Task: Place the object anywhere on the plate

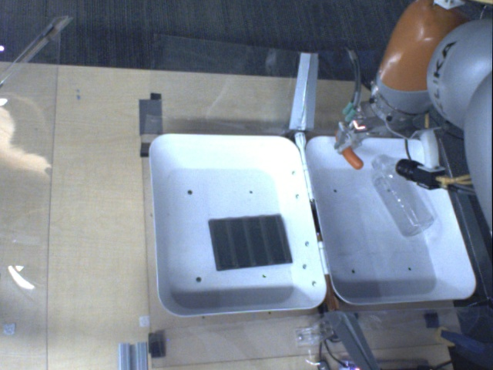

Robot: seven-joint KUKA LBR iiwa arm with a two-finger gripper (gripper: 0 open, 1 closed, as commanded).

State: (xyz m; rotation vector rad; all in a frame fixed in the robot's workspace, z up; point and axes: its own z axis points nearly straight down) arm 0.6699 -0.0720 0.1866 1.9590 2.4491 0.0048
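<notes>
While the gripper [348,139] seems clenched on a small orange object [353,159], the dark plate [250,242] awaits delivery.

Smooth white plastic bins [231,160], matt ribbed dark plate [250,242], clear glossy bottle [400,195]

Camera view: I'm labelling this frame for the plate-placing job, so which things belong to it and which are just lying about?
Belongs to the job:
- dark ribbed plate in the left bin
- small orange object at the tool

Just lying about:
- clear plastic bottle in the right bin
</notes>
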